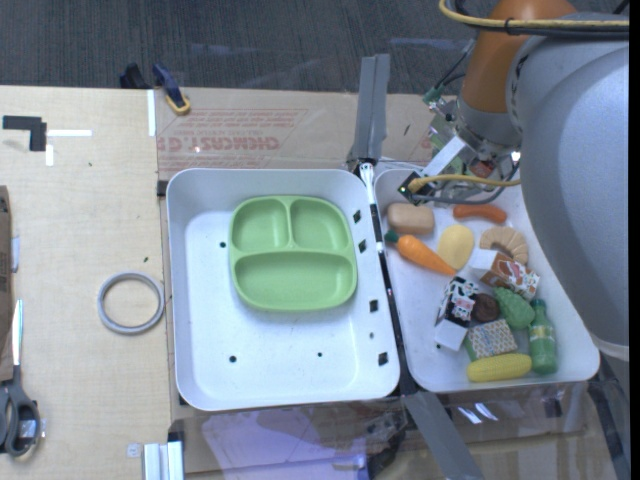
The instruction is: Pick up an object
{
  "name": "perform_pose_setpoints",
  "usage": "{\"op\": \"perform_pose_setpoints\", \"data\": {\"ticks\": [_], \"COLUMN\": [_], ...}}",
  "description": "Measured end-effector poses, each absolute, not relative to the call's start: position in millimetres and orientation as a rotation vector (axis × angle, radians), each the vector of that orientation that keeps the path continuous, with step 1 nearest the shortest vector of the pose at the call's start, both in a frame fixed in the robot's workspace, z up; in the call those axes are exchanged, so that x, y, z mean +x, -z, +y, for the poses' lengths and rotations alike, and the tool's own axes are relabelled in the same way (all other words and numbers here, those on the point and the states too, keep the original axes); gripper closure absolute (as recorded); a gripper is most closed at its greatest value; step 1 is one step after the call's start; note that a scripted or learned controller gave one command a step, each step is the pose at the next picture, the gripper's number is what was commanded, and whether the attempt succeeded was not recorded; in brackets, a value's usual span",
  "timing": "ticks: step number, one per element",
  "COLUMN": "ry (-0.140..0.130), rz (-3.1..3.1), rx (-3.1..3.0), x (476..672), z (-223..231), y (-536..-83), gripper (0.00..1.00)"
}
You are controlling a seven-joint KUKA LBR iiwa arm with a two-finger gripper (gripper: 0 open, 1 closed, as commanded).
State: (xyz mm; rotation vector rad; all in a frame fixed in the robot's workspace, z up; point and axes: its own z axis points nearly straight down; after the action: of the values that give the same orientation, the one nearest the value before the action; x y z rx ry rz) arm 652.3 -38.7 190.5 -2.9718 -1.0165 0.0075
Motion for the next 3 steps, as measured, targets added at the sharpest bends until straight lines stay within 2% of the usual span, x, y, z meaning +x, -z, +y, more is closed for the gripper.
{"op": "perform_pose_setpoints", "data": {"ticks": [1,2,3], "ry": [-0.005,-0.008,-0.005], "rz": [-1.075,-0.729,-0.31], "rx": [-2.952,-3.056,-3.125], "x": [637.3,651.2,628.5], "z": [-49,-77,-47], "y": [-223,-190,-191], "gripper": [1.0,1.0,1.0]}}
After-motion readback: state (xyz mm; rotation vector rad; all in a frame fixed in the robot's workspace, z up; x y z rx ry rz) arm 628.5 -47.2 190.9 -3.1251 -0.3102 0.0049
